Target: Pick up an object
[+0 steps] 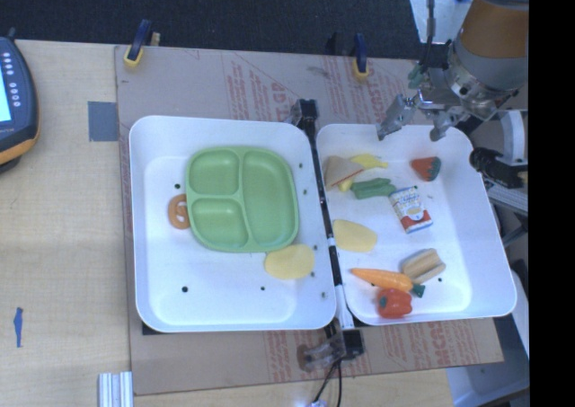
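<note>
My gripper [415,127] hangs above the far edge of the right bin [485,243], its two fingers spread apart with nothing between them. Below it in that bin lie a watermelon slice [426,167], a small milk carton [410,208], a green bean pod [373,188], a sandwich wedge [339,171] and a yellow banana piece [369,161]. Nearer the front are a yellow chip [354,235], a carrot [380,278], a red tomato [393,303] and a hot-dog bun [423,265].
The left bin [153,243] holds a green divided plate [243,199], a pretzel [178,211] and a second yellow chip [289,262]. A black clip [306,112] joins the bins at the back. A pendant [13,100] lies at the far left.
</note>
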`<move>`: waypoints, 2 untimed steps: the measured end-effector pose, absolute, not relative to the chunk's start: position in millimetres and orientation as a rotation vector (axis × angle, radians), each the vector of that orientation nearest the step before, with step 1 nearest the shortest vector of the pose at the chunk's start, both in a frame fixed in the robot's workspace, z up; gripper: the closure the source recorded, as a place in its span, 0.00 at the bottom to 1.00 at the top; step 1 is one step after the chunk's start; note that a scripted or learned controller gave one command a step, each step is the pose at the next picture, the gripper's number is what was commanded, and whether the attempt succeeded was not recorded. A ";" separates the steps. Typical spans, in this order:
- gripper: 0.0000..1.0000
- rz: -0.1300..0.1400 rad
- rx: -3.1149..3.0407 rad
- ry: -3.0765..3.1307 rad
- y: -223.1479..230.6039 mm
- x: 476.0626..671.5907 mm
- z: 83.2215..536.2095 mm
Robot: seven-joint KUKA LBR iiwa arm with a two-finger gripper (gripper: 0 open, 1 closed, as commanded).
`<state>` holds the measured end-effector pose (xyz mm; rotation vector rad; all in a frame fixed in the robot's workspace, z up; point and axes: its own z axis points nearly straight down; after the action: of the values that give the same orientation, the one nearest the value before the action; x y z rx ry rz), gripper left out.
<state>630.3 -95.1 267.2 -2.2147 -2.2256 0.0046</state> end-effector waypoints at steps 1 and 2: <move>0.00 0.008 -2.221 -2.228 -135.8 595.4 86.9; 1.00 0.001 -2.226 -2.233 -137.1 599.8 108.2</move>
<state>599.8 -137.1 108.2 -2.2256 -2.2330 0.0011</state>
